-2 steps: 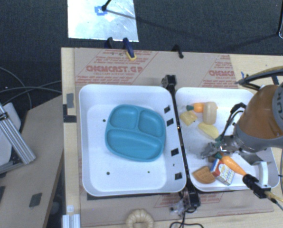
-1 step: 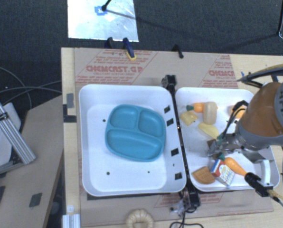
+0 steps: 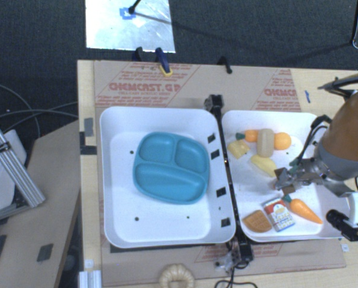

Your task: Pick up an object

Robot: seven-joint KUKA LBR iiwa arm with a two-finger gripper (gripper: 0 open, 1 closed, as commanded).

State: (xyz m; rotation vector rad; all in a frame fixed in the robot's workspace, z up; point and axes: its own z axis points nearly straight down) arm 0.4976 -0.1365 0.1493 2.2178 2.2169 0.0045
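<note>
Partly hidden | claw tips blurred | carrot just beside

The blue tray looks like smooth, matt plastic. The white bin around it is smooth, a bit shiny plastic. Under the bin lies rough brown cardboard. Beyond the cardboard, a shiny silvery sheet gleams.

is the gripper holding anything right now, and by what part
Cannot be told. The gripper sits low in the right bin beside the carrot, with nothing visibly between its fingers.
</note>
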